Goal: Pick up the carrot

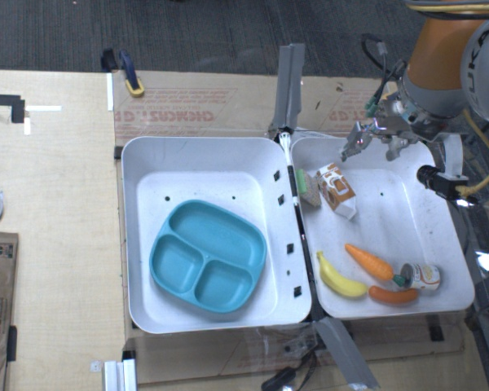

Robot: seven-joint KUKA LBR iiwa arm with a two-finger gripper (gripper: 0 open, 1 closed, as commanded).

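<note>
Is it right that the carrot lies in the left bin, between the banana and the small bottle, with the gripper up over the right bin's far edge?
Not quite: the camera view shows the carrot in the right bin, not the left.

Both bins [138,218] white. Left bin: plate [209,256] solid teal-blue. Right bin: carrot [368,261] orange with green tip; banana [339,277] yellow; sausage [393,296] orange-red; carton [337,190] white with brown print; sponge [309,189] grey-green; small bottle [424,277] white with orange label, dark teal cap. Table [49,177] pale wood; cardboard [204,104] under bins brown with red lettering. Arm [448,47] grey and orange, pincer [373,137] metallic grey. Clamp [130,75] far left blue and yellow.
</note>
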